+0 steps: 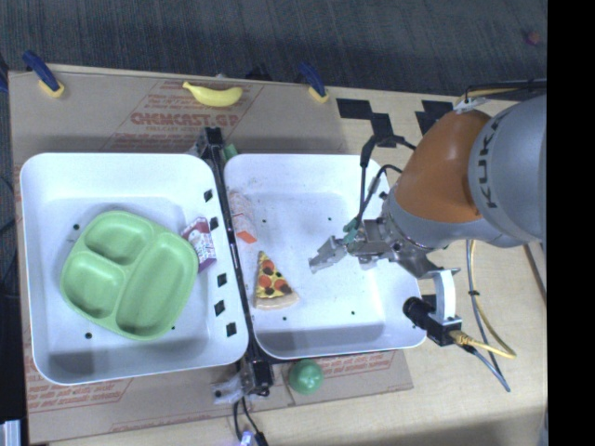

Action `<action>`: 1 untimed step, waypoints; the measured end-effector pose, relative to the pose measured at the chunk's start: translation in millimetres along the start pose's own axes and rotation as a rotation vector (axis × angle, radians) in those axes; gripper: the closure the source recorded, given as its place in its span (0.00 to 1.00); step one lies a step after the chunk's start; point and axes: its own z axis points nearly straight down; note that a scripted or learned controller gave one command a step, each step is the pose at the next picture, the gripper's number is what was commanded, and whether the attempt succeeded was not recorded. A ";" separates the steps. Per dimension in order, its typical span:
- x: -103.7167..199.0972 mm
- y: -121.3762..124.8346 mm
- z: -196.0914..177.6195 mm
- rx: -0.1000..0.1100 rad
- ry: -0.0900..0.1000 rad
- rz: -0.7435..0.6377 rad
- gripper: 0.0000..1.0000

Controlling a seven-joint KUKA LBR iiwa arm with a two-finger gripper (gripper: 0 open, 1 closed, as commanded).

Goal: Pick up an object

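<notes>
A toy pizza slice (272,281) lies near the left wall of the right bin (307,179). A small orange piece (245,236) and a clear wrapper (239,208) lie just above it. My gripper (324,255) hangs over the middle of the right bin, to the right of the pizza slice and apart from it, with nothing visible between its fingers. The green divided plate (128,272) sits in the left bin (56,170), with a small dark red packet (200,239) at its right edge.
A yellow banana (213,92) rests on the cardboard behind the bins. A green ball (304,375) sits on the cardboard in front of the right bin. The arm's orange band (444,170) and cables (483,328) overhang the right bin's right side.
</notes>
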 end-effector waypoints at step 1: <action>-36.1 33.9 90.2 -0.001 0.000 -0.001 0.00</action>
